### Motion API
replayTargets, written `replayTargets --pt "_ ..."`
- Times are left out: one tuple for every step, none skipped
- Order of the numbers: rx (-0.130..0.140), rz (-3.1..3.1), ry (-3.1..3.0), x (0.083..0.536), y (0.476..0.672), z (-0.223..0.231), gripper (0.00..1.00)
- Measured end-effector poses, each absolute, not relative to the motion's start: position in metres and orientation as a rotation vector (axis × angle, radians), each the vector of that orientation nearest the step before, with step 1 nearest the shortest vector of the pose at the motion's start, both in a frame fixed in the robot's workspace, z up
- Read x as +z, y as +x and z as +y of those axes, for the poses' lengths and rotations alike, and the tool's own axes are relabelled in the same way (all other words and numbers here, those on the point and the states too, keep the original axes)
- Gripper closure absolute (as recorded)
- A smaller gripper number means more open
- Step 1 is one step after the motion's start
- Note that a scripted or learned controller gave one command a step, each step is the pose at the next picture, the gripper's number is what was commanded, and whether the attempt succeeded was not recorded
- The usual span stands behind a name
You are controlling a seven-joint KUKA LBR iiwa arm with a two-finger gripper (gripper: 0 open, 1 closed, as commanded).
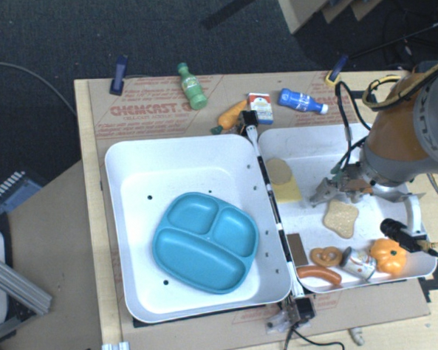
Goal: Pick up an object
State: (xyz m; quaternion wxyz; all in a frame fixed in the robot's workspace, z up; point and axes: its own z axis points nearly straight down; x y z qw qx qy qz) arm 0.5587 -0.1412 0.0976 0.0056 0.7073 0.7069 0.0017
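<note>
1. Divided tray [205, 242]: plain light blue, in white left bin [123, 176].
2. Right of tray: tan bread slice [341, 218], orange pumpkin [387, 257], brown pretzel [327, 256].
3. Above tray: green bottle [193, 87], blue bottle [302, 101].

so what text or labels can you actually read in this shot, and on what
"CHEMCAST": big red print on the cardboard sheet under the bins; the smaller red lines around it are too blurred to read.
Small carton: red and white print, too small to read.
Blue bottle: label unreadable.
Green bottle: label unreadable.
Nothing else readable.
</note>
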Motion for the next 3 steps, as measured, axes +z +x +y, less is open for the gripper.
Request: replayTargets --pt "0.005 2.215 2.215 0.087 0.508 -0.145 0.0" --pt "0.006 2.211 2.213 0.098 0.509 -0.146 1.0" --pt "0.006 2.212 2.214 0.097 0.508 -0.146 0.0"
